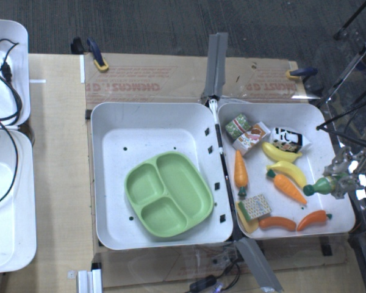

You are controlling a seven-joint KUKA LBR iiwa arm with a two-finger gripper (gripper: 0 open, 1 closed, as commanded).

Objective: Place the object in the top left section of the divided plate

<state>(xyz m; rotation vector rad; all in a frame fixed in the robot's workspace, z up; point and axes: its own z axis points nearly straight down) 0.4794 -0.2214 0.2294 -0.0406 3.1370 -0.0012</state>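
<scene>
Camera view looks down on two white bins side by side on the bench. Left bin [104,163] holds a green divided plate [168,194], sitting tilted toward the lower middle of the frame, with two smaller sections on its left side and one long section on its right; all three look bare. Right bin [335,127] is crowded: three orange carrots [240,171], [289,188], [278,223], another orange piece [312,220] at the lower right, two yellow bananas [279,152], [290,172], small printed cartons [246,131] near the top, a black-and-white carton [288,139] just beside them, and a patterned box [255,207] near the bottom. At the right edge of the frame the gripper [344,179] hangs over the bin's rim, and a green bottle-shaped piece [320,187] lies right against it; whether it is actually pinched I cannot tell.
</scene>
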